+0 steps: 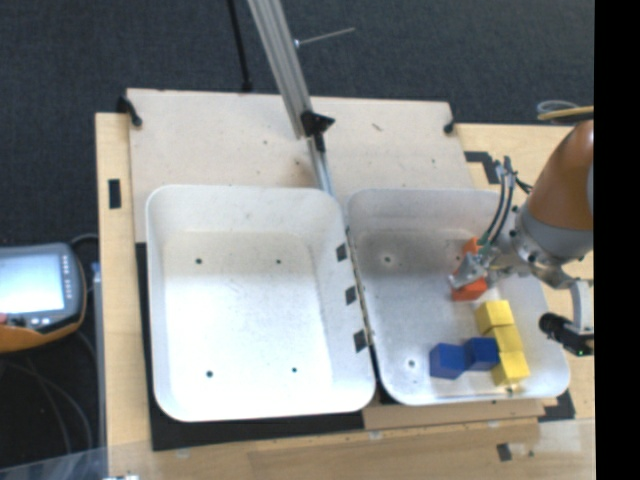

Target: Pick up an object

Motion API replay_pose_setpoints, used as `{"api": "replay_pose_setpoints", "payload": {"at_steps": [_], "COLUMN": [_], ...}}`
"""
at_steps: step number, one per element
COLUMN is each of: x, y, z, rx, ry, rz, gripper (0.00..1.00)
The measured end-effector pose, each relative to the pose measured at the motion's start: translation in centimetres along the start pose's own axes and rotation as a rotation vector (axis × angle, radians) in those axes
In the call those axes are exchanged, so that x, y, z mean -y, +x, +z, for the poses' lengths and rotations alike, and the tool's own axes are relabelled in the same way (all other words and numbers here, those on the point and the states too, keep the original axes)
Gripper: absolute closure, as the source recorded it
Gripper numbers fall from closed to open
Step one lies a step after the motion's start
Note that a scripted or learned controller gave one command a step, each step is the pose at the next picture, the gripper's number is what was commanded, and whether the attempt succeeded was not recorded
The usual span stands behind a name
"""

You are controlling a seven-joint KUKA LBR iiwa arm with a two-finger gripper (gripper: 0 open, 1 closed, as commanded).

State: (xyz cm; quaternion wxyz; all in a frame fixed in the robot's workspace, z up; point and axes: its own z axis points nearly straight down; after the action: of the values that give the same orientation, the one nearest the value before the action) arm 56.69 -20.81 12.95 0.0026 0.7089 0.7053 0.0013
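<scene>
Closest to me, at the near wall of the right bin (pixel 400 203), are a blue block (pixel 452 359) and, touching it, a line of yellow blocks (pixel 503 340). Just beyond them lies a small orange piece (pixel 468 288), with the gripper (pixel 472 268) low over it. I cannot tell whether the gripper is spread, closed, or pinching the piece, so I would not count it as held.

All of these look rigid, light and smooth-sided, probably plastic or painted wood. I judge the blue block the easiest grab, taken across its two flat sides. The orange piece is small and may skid away.

The bin floor is white, slick-looking and shallow, sloping up at the walls. The left bin (pixel 240 298) sits alongside. Both rest on a pale wooden bench (pixel 115 268), with a metal mast (pixel 280 48) rising behind, a handheld screen (pixel 35 288) at left and dark carpet (pixel 100 28) around.
</scene>
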Motion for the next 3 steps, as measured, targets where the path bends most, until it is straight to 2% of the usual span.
{"api": "replay_pose_setpoints", "payload": {"at_steps": [1,2,3], "x": [0.6,1.3,-2.5], "y": [2.4,10.3,15.9], "z": [2.2,-2.2,-7.0], "rx": [0.004,-0.003,-0.003], "ry": [-0.004,0.001,-0.002], "rz": [-0.005,-0.014,-0.014], "gripper": [1.00,1.00,1.00]}}
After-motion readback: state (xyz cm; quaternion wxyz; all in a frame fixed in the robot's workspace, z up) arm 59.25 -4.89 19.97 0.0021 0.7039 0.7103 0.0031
